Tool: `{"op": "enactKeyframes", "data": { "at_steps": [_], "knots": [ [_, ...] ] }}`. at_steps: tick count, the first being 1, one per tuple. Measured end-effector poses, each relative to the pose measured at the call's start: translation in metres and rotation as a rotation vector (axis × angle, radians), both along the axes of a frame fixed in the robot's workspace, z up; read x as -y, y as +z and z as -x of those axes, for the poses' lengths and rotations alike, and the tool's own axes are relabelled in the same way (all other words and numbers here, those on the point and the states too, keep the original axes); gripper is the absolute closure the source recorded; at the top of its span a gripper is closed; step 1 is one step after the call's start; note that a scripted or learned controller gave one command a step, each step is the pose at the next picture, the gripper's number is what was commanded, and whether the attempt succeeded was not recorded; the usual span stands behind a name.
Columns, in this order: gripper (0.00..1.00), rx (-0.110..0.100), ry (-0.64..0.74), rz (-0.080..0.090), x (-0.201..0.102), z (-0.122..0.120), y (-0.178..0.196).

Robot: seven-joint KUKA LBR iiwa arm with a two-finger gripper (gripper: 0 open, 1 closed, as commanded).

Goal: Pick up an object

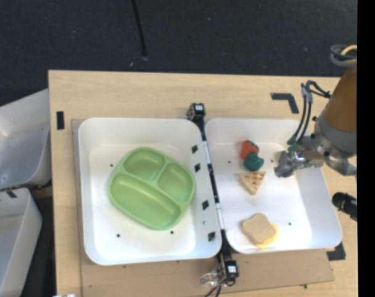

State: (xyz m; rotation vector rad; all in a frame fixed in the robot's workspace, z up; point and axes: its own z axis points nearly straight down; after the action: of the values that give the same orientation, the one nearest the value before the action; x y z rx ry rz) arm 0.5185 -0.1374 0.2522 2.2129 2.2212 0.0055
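Arm (339, 113) enters from the right, over the right bin (311, 228). Jaws (281, 166) sit low above the bin floor, just right of the toy food cluster; open or closed cannot be told from this angle, and nothing is visible between them.

Right bin contents: a red-and-teal toy piece (251, 155) near the top, a pizza-slice wedge (253, 181) just below it, and a bread slice (259, 229) toward the near edge, well apart from the jaws.

Left bin (94, 234) holds a green divided plate (152, 187), lying flat. Both bins rest on the wooden worktop (125, 94).
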Motion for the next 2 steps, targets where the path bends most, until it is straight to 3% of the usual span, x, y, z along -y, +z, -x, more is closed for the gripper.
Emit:
{"op": "enactKeyframes", "data": {
  "at_steps": [2],
  "knots": [
    [1.00,-0.004,0.005,-0.004,-0.110,-0.003,-0.005]
  ]
}}
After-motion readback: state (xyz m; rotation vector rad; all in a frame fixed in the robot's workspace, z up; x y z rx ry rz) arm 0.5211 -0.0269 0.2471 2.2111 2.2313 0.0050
